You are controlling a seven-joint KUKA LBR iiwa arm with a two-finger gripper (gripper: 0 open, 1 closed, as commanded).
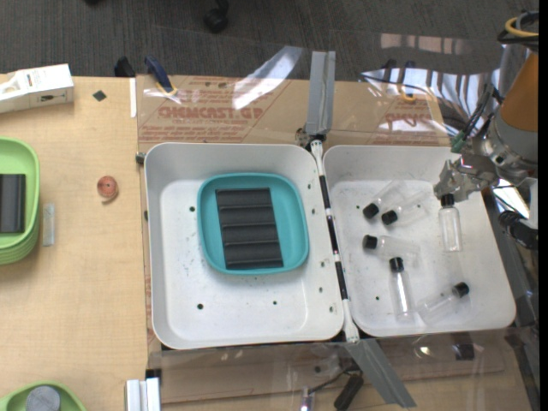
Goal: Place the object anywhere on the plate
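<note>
- Teal rounded-square plate (253, 223) lies in the left white bin (171, 255), bearing a black ridged block (248, 227);
- Clear plastic vial with black cap (449, 223) hangs upright, pinched by the end effector (447, 193), over the right white bin (479, 315);
- Similar clear vials (399, 284) lie scattered there.

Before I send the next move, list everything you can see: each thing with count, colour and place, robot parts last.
bins: two, white, side by side on the bench
plate: one, teal, left bin
ridged block: one, dark grey, on the plate
vials: about six, clear with black caps, scattered in the right bin
green tray: one, left edge of bench
round knob: one, reddish, on the bench
white box: one, top left
gripper: over the right bin's far right, beside a vial
</note>
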